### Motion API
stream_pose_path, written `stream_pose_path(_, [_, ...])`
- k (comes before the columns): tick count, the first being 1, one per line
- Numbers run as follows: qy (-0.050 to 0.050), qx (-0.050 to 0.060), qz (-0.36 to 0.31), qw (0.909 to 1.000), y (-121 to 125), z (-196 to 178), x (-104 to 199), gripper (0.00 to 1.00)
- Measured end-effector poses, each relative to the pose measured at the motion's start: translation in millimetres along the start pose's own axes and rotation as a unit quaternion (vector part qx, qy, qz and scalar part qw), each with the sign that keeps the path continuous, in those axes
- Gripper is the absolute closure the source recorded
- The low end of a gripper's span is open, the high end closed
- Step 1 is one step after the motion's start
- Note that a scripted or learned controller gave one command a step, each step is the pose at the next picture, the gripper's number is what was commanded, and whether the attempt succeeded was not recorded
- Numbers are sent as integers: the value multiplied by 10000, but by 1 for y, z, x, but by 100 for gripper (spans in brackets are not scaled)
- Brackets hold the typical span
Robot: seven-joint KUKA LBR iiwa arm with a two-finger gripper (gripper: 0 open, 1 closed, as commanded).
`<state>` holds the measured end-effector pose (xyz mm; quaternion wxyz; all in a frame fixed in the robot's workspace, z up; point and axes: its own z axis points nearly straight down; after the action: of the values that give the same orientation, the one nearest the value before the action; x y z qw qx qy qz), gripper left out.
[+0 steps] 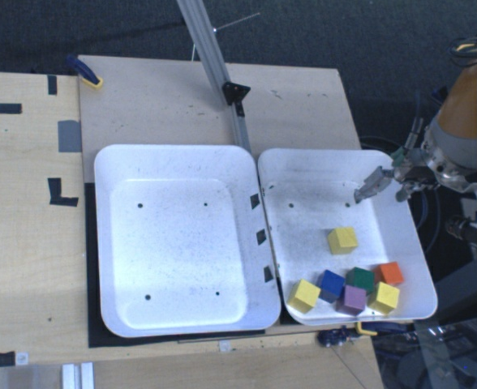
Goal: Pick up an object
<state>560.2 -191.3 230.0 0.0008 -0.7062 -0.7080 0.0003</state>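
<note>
Several small cubes lie in the right bin (303,162). A yellow cube (342,239) sits alone near its middle. Along the front edge are another yellow cube (305,295), a blue cube (331,284), a green cube (360,279), a purple cube (354,298), an orange cube (390,273) and a third yellow cube (385,297). My gripper (387,188) hangs over the bin's far right part, behind the lone yellow cube and apart from it. Its fingers (370,185) are spread open with nothing between them.
The left bin (109,217) stands beside the right one, their rims touching. A slanted metal pole (210,43) rises behind the bins. A blue and yellow clamp (84,70) sits at the bench's far left corner. The bench edge runs close to the right bin.
</note>
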Motion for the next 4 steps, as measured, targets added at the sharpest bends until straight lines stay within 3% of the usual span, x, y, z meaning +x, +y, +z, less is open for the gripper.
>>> stream_pose_path(1, [0,-1,0,10000,0,0,0,0])
stream_pose_path(4, [-7,14,3,10000,7,141,-1,0])
